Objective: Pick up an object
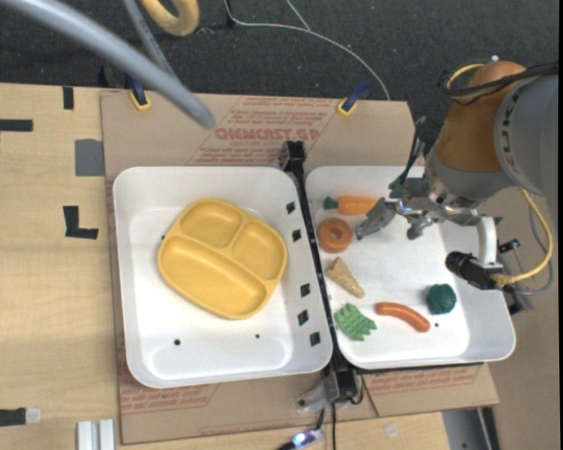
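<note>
The right bin point(469, 340) holds several toy foods. A carrot point(356, 204) lies at its back left, with a brown doughnut point(335, 234) just in front of it. A tan wedge point(344, 277) sits in the middle left, a green leafy piece point(355, 322) at the front left, a red sausage point(403, 315) at the front centre and a dark green lump point(441, 298) on the right. My gripper point(396, 218) hangs over the back of this bin, open, fingers spread with nothing between them. Its left finger point(376, 218) points toward the carrot and doughnut.
The left bin point(136, 279) carries a yellow divided plate point(224, 256). A black divider point(305, 242) runs between the bins. The arm's grey and orange wrist point(483, 134) looms over the right bin's back right corner. A black cable connector point(474, 270) hangs over the right rim.
</note>
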Robot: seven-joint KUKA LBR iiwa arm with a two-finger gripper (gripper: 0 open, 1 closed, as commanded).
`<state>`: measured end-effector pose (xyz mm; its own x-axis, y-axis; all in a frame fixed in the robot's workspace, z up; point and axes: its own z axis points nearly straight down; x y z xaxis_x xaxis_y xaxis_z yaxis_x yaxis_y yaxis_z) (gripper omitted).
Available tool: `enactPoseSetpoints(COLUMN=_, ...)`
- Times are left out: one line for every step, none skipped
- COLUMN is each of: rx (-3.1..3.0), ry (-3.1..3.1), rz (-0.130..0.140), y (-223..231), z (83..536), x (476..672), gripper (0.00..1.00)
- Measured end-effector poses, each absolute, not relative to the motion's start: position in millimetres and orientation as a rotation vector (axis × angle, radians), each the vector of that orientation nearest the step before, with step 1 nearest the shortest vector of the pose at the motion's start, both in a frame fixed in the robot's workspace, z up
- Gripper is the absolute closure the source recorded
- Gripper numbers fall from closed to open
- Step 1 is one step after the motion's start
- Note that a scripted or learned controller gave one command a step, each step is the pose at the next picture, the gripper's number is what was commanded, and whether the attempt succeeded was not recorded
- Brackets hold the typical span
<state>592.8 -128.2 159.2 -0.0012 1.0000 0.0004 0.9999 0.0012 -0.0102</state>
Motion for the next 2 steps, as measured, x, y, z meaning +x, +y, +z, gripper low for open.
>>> enactPoseSetpoints(rx=-2.215, ry=-2.218, rz=0.010, y=-126, z=113, x=592.8, gripper=0.00)
enactPoseSetpoints(rx=-2.211, ry=-2.220, rz=0.008, y=-125, z=123, x=594.0, gripper=1.00)
